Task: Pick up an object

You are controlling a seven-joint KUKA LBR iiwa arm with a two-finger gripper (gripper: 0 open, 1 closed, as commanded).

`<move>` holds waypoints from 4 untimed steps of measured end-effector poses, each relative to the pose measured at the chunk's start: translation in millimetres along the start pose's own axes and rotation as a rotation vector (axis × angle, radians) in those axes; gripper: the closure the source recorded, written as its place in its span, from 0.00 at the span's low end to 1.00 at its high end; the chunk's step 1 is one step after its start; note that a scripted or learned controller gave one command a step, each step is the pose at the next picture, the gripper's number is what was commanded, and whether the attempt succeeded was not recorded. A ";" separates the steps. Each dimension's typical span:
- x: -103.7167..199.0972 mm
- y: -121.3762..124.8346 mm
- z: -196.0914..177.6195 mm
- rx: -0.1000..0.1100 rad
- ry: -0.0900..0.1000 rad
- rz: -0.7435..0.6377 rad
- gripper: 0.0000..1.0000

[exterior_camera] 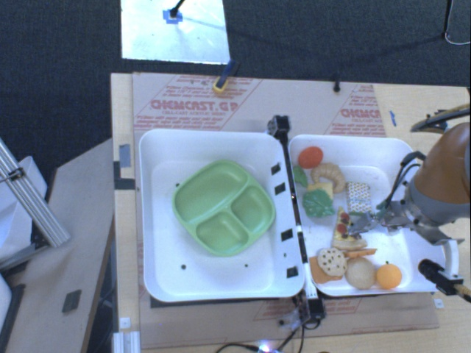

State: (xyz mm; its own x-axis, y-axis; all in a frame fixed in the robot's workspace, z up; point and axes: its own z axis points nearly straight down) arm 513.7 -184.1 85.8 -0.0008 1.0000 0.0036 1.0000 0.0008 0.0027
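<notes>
Brown board bench (294,109) with red print, on a dark floor, with a shiny metal sheet (174,19) far behind the green plate (223,208). Two white bins side by side: the left bin (158,271) under the green plate, the right bin (394,153) just right of it, full of toy food. Grey arm (441,190) with an orange band, reaching in from well right of the green plate. Claw (362,223) low in the right bin, right of the green plate, just beside a toy pizza slice (341,230) and maybe touching it. Spread or pressed together: too hard to see. Nothing seen held in it. Pizza slice flat on the bin floor, long way running from the far side to the near side, pointy end too blurry to pick out. Farther right than the green plate too: red tomato (310,156), green leaf (318,201), cookie (332,260), orange (388,275).
</notes>
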 end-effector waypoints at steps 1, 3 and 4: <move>0.8 2.4 -13.2 -0.007 0.000 -0.002 1.00; -3.5 6.8 -118.1 -0.002 -0.006 -0.003 1.00; -3.6 7.9 -139.1 -0.001 -0.005 -0.003 1.00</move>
State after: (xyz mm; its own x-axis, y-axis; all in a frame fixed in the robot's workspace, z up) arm 521.3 -188.1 224.8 -0.0040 1.0000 -0.0011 1.0000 0.0040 0.0033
